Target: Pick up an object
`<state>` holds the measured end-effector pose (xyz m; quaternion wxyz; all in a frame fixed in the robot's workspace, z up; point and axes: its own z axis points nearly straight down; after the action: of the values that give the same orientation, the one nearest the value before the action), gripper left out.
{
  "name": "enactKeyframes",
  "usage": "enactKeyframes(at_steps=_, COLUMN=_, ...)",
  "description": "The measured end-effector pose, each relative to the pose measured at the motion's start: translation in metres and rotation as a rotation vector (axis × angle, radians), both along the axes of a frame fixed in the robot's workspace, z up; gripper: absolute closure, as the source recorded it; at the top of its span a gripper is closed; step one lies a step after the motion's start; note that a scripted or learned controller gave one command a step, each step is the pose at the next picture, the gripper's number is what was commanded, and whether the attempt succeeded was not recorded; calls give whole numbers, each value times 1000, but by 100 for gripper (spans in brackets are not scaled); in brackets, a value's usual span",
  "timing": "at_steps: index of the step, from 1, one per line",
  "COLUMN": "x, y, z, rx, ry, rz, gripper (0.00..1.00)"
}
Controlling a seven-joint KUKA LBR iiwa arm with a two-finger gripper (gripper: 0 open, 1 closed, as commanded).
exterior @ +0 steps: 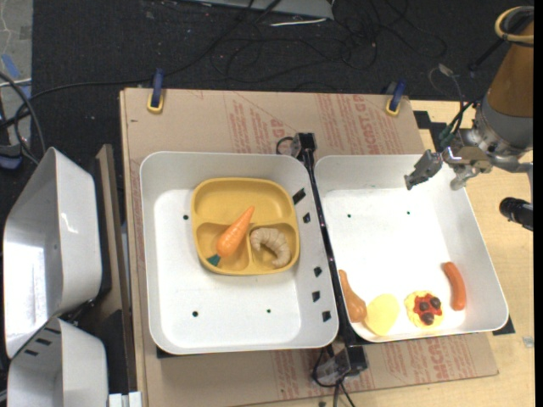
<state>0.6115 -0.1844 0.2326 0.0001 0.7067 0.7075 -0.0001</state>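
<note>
The pincer (439, 170) hung released above the right bin's (399, 227) far rim, grasping nothing. Well below it lay a sausage (456, 284), long axis running near-to-far; left of that sat a pizza piece (424, 308), a yellow disc (382, 313) and a drumstick (350, 296).

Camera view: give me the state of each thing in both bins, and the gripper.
Yellow divided plastic plate: flat in left bin.
Orange toy carrot: lying slantwise in plate.
Pale toy shrimp: in plate's lower right compartment.
Orange sausage: lying in right bin.
Yellow disc: flat, right bin's near edge.
Gripper: open, holding nothing, above right bin's far corner.
</note>
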Motion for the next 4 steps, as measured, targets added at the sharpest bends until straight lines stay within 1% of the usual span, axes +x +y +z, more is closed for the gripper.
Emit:
enactKeyframes(at_steps=1, x=-9, y=4, z=-58, rx=1, ry=5, rz=-2, gripper=0)
enactKeyframes(at_steps=2, x=-9, y=12, z=-104, rx=1, ry=3, rz=1, gripper=0)
enactKeyframes(at_steps=3, x=-9, y=13, z=-142, rx=0, ry=2, rz=-2, gripper=0)
enactKeyframes(at_steps=4, x=-9, y=13, z=-130, rx=-1, ry=-2, rz=-2, gripper=100)
